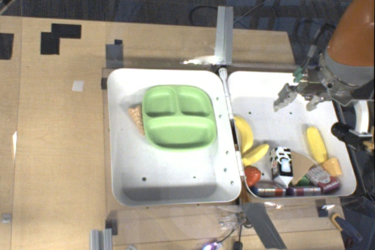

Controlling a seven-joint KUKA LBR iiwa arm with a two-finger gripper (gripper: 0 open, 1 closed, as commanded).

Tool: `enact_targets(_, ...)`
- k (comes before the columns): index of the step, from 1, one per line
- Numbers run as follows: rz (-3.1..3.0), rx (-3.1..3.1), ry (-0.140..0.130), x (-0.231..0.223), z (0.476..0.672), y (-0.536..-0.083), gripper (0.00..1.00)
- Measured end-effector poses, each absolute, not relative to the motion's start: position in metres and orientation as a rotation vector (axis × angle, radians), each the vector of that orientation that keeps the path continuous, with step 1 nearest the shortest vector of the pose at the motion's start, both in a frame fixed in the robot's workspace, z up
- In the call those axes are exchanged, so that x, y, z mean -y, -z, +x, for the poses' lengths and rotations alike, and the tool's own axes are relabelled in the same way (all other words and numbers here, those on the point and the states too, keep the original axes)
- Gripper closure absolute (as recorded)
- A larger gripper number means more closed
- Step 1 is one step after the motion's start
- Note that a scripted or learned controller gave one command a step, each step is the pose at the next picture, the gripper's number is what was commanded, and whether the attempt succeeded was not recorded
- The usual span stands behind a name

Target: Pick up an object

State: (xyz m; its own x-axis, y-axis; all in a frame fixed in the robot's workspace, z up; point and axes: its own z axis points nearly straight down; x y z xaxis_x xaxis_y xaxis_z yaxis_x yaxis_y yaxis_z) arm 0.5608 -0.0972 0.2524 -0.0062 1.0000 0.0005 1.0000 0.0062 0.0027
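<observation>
Nothing is lifted yet: the tool [297, 96] hangs spread open and empty above the right bin [263, 91], well apart from the corn cob [316, 144] and bananas [248, 141].

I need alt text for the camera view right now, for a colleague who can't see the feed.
The gripper hangs over the bare upper part of the right bin, above toy food along its lower edge: bananas, corn, a tomato, a black-and-white carton. The left bin holds a green divided plate.
</observation>
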Motion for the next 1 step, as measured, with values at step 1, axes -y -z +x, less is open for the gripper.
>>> enact_targets(1, 2.226, -2.216, -0.002, 0.1283, 0.528, -0.1275, 0.0)
